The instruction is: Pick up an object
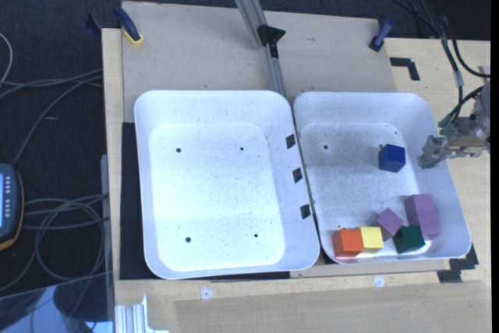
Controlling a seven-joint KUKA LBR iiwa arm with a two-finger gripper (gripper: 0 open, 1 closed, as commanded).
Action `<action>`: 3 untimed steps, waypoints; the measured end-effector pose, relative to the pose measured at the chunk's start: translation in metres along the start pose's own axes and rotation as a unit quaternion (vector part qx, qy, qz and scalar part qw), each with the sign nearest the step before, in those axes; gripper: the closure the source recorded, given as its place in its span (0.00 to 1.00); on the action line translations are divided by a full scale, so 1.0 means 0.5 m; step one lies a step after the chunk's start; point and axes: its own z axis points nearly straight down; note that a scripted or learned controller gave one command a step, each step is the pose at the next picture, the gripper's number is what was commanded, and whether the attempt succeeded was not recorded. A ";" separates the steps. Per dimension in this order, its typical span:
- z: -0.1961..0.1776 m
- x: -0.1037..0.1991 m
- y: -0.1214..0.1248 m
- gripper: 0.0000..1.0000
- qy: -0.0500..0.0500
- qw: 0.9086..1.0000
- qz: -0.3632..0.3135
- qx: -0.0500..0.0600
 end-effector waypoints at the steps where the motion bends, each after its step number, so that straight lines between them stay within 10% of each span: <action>1: 0.007 0.118 0.027 1.00 0.003 1.000 -0.003 0.003; 3: -0.023 0.335 0.099 1.00 0.002 1.000 -0.003 0.001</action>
